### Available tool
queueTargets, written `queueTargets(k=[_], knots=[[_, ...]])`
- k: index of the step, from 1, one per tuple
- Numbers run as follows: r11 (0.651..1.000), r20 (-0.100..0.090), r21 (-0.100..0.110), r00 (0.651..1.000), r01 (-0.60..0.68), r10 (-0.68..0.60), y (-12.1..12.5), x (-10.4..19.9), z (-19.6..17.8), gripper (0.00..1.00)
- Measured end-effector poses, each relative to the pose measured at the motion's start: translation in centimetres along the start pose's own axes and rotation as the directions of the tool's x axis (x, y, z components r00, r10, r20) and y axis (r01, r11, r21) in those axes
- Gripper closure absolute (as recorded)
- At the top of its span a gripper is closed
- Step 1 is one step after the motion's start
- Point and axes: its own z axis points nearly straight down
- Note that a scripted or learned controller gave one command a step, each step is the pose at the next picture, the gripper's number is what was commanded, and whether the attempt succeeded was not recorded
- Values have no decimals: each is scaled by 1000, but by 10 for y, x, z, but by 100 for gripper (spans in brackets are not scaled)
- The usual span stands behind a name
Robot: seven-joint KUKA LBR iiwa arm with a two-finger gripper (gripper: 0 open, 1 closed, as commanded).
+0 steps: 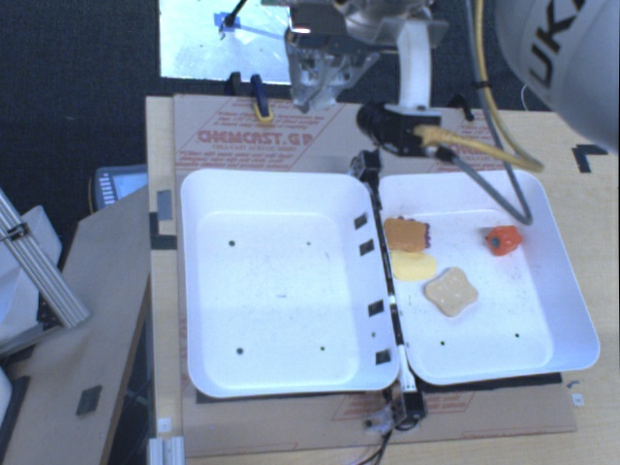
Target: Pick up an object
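Several small items lie in the right bin (567,332). An orange-brown piece with a purple edge (407,233) sits near the divider, with a flat yellow piece (415,267) just in front of it. A tan toast-shaped slice (451,292) lies nearer the front. A red-orange item (502,240) rests toward the bin's right side. My gripper (312,93) hangs high over the cardboard behind the left bin (194,289), well away from all the items. Nothing shows under it.
Cardboard with red lettering (247,136) lies under both bins. A yellow and blue clamp (260,100) sits at its back edge. Black clips (373,250) line the seam between the bins. A yellow and grey cable (484,153) crosses the right bin's back corner.
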Motion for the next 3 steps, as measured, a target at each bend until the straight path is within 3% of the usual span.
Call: queueTargets(k=[1, 2, 3], knots=[[1000, 0, 4, 1000, -3, 3, -69, -60, 0, 100], [1000, 0, 0, 1000, 6, -6, -1, -1, 2, 100], [1000, 0, 1, 1000, 1, -1, 13, 0, 1, 100]])
